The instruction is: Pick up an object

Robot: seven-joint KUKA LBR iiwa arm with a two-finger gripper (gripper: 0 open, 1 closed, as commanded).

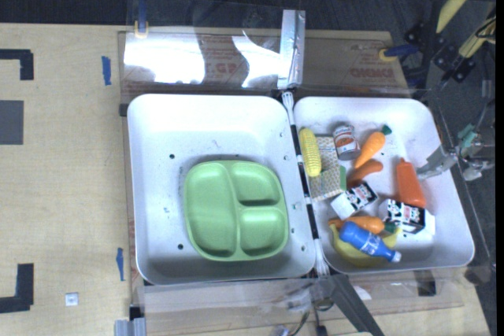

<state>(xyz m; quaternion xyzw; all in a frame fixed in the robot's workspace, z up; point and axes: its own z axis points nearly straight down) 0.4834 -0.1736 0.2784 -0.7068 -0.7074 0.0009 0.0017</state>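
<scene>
Bins sit side by side on the bench: the left bin (150, 122) carries a green divided plate (235, 208) near its middle, leaning toward the front edge. The right bin (409, 110) holds a crowd of toy food. An ear of yellow corn (310, 152) lies along its left wall, with a small can (344, 142) just beside it toward the back. An orange carrot (368, 151) with a green top slants through the middle, and an orange bottle (409, 183) lies toward the right wall. Two black-and-white cartons (406, 216) rest near the centre and front right. At the front edge a blue bottle (370, 241) lies across a yellow banana (350, 248). The gripper (465, 157) hangs at the right rim of the right bin, apart from every object; whether its pincer is wide or narrow I cannot tell.
</scene>
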